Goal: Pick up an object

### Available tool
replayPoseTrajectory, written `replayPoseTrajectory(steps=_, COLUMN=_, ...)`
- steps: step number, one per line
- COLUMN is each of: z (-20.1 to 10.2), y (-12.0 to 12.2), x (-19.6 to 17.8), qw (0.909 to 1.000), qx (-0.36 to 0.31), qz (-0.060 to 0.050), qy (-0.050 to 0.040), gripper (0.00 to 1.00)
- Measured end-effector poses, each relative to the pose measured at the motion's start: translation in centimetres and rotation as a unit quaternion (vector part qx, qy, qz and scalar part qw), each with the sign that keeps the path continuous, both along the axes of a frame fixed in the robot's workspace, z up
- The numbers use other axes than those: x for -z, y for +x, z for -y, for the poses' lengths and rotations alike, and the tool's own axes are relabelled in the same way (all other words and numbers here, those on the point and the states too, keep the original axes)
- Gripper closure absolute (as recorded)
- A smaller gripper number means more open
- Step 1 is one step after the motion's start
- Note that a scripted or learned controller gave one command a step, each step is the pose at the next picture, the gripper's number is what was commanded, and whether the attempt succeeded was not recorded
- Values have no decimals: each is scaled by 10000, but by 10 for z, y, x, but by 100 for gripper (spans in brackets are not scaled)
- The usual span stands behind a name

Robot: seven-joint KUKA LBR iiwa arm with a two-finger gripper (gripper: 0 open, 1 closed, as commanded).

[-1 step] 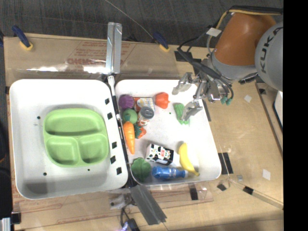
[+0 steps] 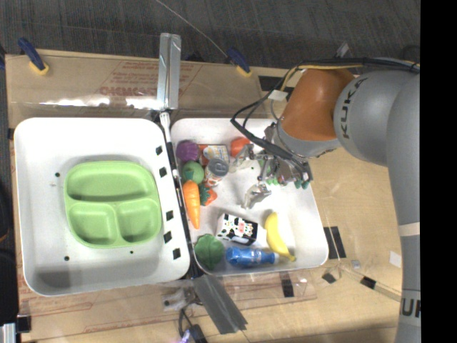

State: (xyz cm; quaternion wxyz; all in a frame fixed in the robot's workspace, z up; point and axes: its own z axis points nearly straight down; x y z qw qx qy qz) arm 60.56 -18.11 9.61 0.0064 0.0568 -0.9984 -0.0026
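the gripper (image 2: 258, 191) hangs low over the middle of the right bin (image 2: 308, 213), with nothing seen between its fingers; whether they are spread or closed cannot be told. the nearest likely pick, by my judgement, is the banana (image 2: 276, 235), lying just beside the gripper on the side toward the bin's front edge, its long axis slanting down toward the front right corner. it is yellow, curved and smooth. the black-and-white box (image 2: 237, 228) sits just left of it, the blue bottle (image 2: 250, 256) beyond, the carrot (image 2: 191, 201) farther left.
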Motion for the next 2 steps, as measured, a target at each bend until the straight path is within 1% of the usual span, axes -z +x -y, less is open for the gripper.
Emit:
replayPoseTrajectory(steps=1, z=-78, y=-13, x=4, qw=9971, qx=-757, qz=79, qy=-42, gripper=0)
replayPoseTrajectory(steps=2, z=-77, y=15, x=4, qw=9925, qx=-1217, qz=76, qy=-69, gripper=0)
